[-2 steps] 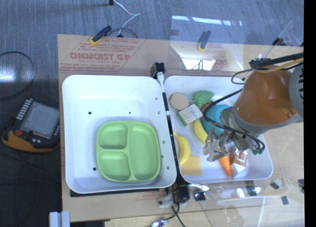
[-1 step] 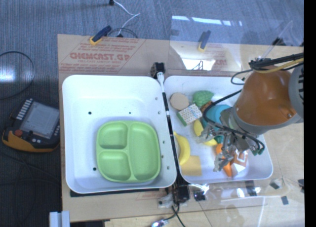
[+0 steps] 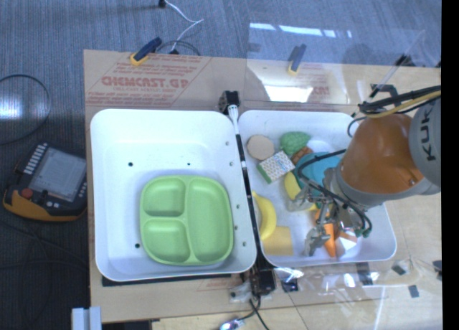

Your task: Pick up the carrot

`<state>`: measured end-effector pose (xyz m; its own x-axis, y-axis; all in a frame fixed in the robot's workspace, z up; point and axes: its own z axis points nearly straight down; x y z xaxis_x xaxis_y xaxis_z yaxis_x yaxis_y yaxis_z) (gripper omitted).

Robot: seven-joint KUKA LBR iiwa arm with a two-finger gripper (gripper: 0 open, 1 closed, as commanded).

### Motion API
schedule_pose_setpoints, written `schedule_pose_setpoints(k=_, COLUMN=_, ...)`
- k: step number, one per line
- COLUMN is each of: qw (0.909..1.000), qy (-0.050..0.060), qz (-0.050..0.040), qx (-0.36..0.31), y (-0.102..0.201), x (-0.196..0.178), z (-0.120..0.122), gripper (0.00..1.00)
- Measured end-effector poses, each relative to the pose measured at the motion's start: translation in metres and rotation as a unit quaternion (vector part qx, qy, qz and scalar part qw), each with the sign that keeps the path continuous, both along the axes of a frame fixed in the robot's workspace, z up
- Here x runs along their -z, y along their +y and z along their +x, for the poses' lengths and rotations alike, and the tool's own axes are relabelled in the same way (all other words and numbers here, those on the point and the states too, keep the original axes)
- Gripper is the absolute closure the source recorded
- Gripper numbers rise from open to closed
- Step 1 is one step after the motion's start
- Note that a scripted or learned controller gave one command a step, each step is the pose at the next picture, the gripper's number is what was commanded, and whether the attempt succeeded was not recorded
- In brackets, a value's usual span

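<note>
The carrot (image 3: 330, 239) is a small orange piece lying low in the right bin (image 3: 301, 118), near its front wall. My gripper (image 3: 318, 229) hangs down into that bin from the grey arm with the orange band (image 3: 380, 156), right against the carrot's left side. The metal gripper parts and cables overlap the carrot, so whether it is gripped is unclear. Part of the carrot is hidden by the gripper.
The right bin also holds a banana (image 3: 266, 217), a yellow block (image 3: 280, 239), a tan round piece (image 3: 260, 147), a green item (image 3: 295, 140), a checkered packet (image 3: 276, 166) and a blue item (image 3: 315, 163). The left bin (image 3: 122, 149) holds a green divided plate (image 3: 186, 219).
</note>
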<state>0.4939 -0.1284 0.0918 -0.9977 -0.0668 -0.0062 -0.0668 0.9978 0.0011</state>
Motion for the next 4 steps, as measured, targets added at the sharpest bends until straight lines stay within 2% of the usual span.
schedule_pose_setpoints(k=1, qw=1.0000, qy=-0.006, qz=-0.0015, qx=0.000, y=0.000, x=-0.012, z=0.004, gripper=1.00)
schedule_pose_setpoints(k=2, qw=0.9978, qy=0.001, qz=-0.0012, qx=-0.066, y=0.030, x=-0.051, z=0.015, gripper=1.00)
schedule_pose_setpoints(k=3, qw=0.9979, qy=0.002, qz=-0.0009, qx=-0.065, y=0.030, x=-0.050, z=0.015, gripper=0.00)
schedule_pose_setpoints(k=4, qw=0.9854, qy=-0.002, qz=0.0000, qx=-0.170, y=-0.010, x=0.001, z=0.002, gripper=0.00)
